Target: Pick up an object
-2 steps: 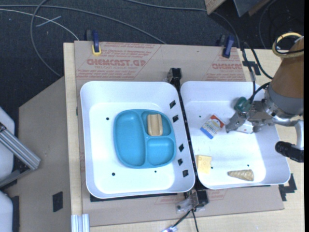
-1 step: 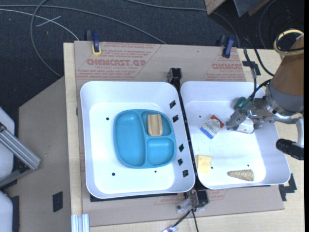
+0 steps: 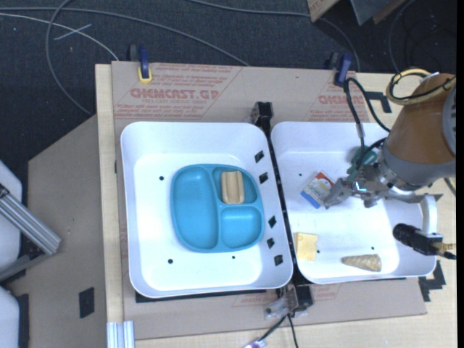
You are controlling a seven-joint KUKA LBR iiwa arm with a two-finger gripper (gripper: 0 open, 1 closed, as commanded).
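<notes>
Camera view has the hand (image 3: 346, 192) low in the right bin (image 3: 406, 267), just beside a small blue-and-red packet (image 3: 316, 190), seemingly lined up to grasp it, though whether it is released or clenched cannot be told from this slant.

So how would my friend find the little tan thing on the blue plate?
Look at the left white bin, where a blue divided plate lies in the middle. The tan block sits in the plate's upper right compartment. It is the one thing on the plate, and the yellow wedge and the other bits lie across in the right bin.
</notes>
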